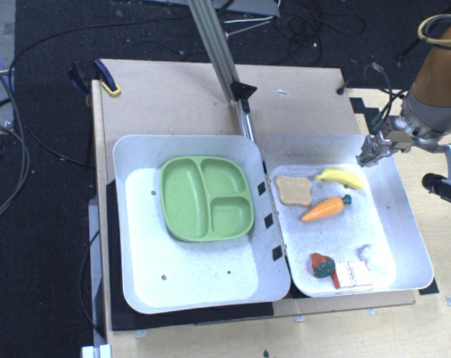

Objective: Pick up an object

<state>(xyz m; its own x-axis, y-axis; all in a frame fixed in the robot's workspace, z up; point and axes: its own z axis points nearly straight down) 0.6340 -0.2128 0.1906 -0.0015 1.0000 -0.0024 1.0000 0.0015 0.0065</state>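
In the right bin (pixel 404 222) lie a yellow banana (pixel 341 177), a slice of toast (pixel 294 191), an orange carrot (pixel 323 209), a red strawberry-like toy (pixel 322 265) and a small red and white box (pixel 352 275). My gripper (pixel 373 155) hangs over the bin's upper right corner, just right of the banana and above it. Nothing shows between its fingers. The grey arm with its orange band (pixel 437 80) comes in from the right edge.
The left bin (pixel 136 274) holds a green divided plate (pixel 208 198). A slanted metal pole (pixel 214 36) crosses from the top down to the gap between the bins. Cables lie on the dark floor around the bench.
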